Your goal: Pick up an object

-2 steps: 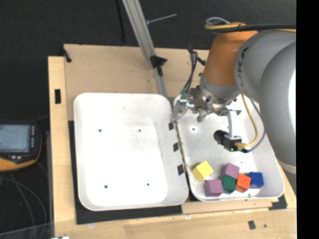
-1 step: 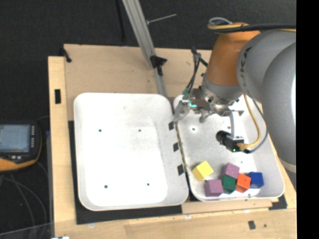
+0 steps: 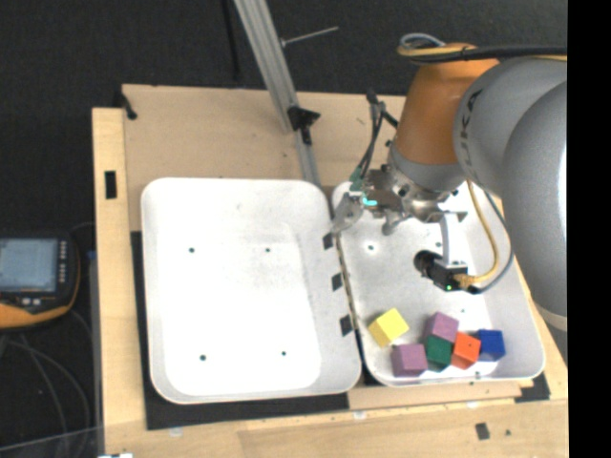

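Observation:
Several small blocks lie bunched at the near end of the right bin (image 3: 387, 275): a yellow block (image 3: 389, 327), two purple blocks (image 3: 442, 327) (image 3: 409, 358), a green block (image 3: 438, 351), an orange block (image 3: 465, 349) and a blue block (image 3: 490, 343). My gripper (image 3: 368, 220) hangs over the far left corner of that bin, well away from the blocks. It is open, and nothing sits between its fingers. The orange-banded wrist (image 3: 434, 113) rises behind it.
The left bin (image 3: 239, 284) sits beside the right one, their rims meeting near the gripper. A slanted metal rail (image 3: 272, 65) runs from the back toward the bins. A black cable fitting (image 3: 439, 270) hangs under the arm. A handheld pendant (image 3: 33, 273) lies off the bench at left.

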